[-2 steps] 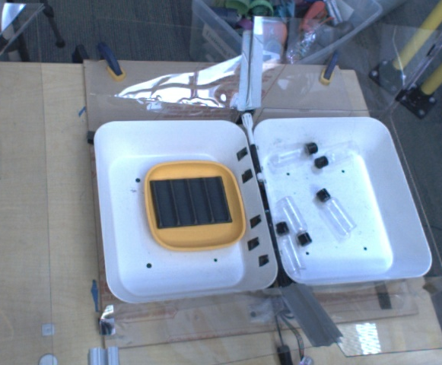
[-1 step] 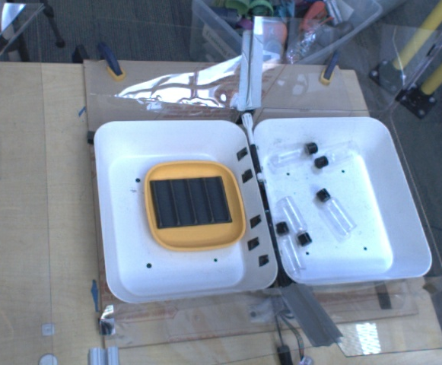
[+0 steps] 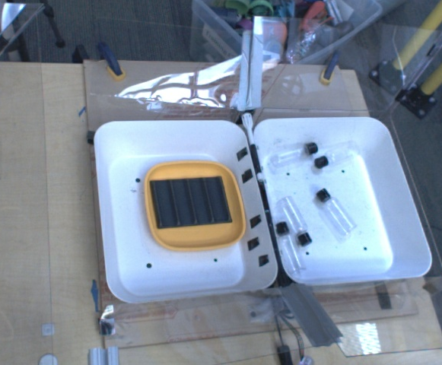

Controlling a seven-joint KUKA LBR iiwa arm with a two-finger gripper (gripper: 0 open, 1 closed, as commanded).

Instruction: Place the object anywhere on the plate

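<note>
A yellow plate (image 3: 195, 236) with a dark ribbed centre lies flat in the left white bin (image 3: 122, 257). In the right white bin (image 3: 388, 234) lie several clear vials with black caps. One vial (image 3: 334, 211) sits near the bin's middle, two more (image 3: 290, 216) lie by its left wall, and others (image 3: 300, 154) rest near the back. All of them lie on their sides, apart from the plate.
A clear tub of colourful toys (image 3: 281, 6) stands behind the bins. A shiny plastic sheet (image 3: 182, 90) and an upright clear strip (image 3: 249, 67) sit at the back of the bench. Black clips (image 3: 252, 219) line the divider between the bins.
</note>
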